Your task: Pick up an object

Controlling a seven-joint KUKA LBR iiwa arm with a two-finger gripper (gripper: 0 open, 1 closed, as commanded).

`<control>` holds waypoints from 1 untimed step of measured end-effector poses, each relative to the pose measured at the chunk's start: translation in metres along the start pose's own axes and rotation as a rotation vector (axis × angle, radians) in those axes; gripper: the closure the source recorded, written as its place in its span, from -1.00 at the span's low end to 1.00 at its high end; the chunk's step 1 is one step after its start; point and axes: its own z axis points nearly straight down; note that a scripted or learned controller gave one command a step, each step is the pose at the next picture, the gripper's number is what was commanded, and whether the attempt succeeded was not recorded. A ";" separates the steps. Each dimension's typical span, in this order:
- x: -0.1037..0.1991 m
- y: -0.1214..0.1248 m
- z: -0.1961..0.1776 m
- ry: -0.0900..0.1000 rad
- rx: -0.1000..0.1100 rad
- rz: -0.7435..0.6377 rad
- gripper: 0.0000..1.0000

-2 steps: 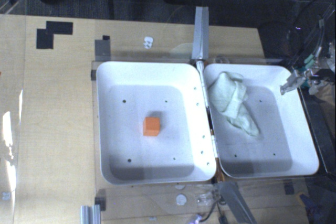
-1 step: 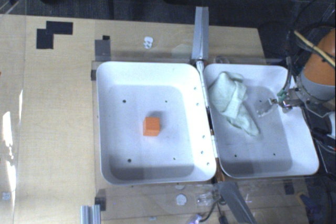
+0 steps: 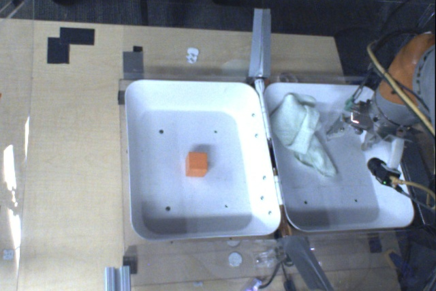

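Over the right bin [image 3: 354,215], the claw [image 3: 344,123] hovers beside the cloth [image 3: 303,133].

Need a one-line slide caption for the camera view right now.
KUKA arm's gripper poised over the right bin beside a crumpled white cloth; an orange cube sits in the left bin.
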 end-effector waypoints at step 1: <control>0.001 0.003 -0.014 -0.001 -0.008 -0.008 1.00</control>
